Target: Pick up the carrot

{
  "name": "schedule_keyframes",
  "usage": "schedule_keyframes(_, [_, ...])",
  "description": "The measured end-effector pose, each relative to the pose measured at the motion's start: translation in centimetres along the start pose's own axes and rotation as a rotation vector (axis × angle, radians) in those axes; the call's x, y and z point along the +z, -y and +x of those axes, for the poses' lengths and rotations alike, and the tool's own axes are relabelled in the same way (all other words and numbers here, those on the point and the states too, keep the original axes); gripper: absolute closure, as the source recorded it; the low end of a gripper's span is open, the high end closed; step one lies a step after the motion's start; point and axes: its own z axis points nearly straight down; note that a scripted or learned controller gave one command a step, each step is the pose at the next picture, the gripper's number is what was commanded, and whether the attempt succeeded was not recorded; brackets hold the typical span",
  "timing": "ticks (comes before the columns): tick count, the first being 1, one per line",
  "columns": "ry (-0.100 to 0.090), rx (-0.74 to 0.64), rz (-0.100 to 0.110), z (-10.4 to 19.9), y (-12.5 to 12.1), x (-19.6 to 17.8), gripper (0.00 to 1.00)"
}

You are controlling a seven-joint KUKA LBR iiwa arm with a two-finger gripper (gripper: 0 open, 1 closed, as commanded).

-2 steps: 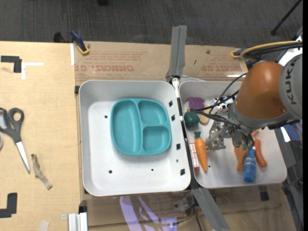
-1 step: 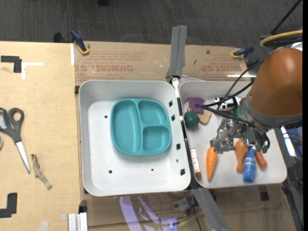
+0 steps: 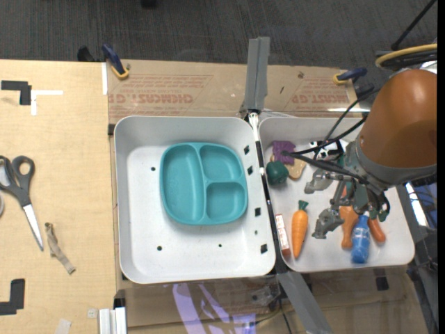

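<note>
The carrot (image 3: 299, 232) lies in the right bin (image 3: 396, 259), near its left wall, with its green top pointing away toward the bin's far side and its orange tip toward the near edge. It looks like a toy: probably light, rigid and smooth, so it may roll or slide under a poor pinch. The best hold is likely across the thick upper body, just below the green top, where the sides are widest and most parallel.

The end effector (image 3: 332, 218) hangs low over the same bin, just right of the carrot and apart from it; whether it is apart or together I cannot tell. A blue bottle (image 3: 359, 241) and other orange pieces (image 3: 376, 229) crowd beneath it. A teal divided plate (image 3: 204, 184) sits in the left bin (image 3: 132, 207).
</note>
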Motion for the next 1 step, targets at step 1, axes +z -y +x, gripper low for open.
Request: schedule_keyframes(1, [-0.002,-0.202,-0.001,-4.59,4.76,7.9,0.0])
